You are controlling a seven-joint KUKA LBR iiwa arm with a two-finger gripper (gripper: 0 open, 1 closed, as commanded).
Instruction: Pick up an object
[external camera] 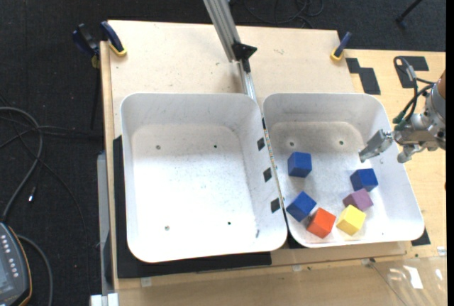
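Over the right bin [323, 107] our gripper [389, 145] hangs near the far right wall, jaw state unclear, holding nothing we can see. Cubes cluster at the near edge; nearest is the blue cube [364, 178].

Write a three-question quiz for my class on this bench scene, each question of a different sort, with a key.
1. True or false: all the blocks lie in the right bin.
2. How many blue blocks are there?
A) one B) two C) three
3. Fill in: the yellow block sits next to the ______ block, near the bin's front edge.

Key:
1. True; the left bin holds none.
2. C: one blue block towards the middle, one at the right near the gripper, one beside the orange block.
3. Orange; the purple block would also do.
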